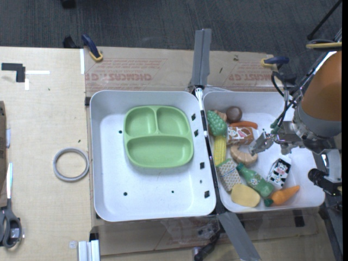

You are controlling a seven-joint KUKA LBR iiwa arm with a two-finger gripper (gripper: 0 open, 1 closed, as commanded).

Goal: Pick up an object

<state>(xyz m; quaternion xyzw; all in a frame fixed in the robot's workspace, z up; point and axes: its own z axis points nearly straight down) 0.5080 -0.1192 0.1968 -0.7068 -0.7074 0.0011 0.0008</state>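
Dark grey carpet floor (163,10) beyond; light wood tabletop (43,118), cardboard sheet (141,69) clamped along far edge

Arm entering from the right, orange band uppermost; gripper (263,143) held low and angled leftward; finger spacing not resolved.

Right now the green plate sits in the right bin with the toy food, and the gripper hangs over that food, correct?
Not quite. The camera view shows the green plate alone in the left bin, not in the right one. The toy food is in the right bin, and the gripper does hang over it.
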